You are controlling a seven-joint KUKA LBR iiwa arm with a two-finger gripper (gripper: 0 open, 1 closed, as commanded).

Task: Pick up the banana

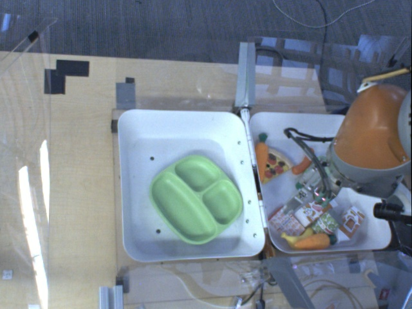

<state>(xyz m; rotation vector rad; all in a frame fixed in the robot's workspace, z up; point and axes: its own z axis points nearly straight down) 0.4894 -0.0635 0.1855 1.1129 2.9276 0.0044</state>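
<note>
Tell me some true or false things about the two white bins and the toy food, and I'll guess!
1. The green divided plate lies in the left bin. True.
2. The plate has three compartments. True.
3. A carrot lies in the left bin beside the plate. False: it lies in the right bin, near the wall that divides the bins.
4. The pizza slice sits on the green plate. False: it is in the right bin, next to the carrot.
5. The arm with its orange band hangs over the right bin. True.
6. The toy food is spread over both bins. False: it is all in the right bin.
</note>
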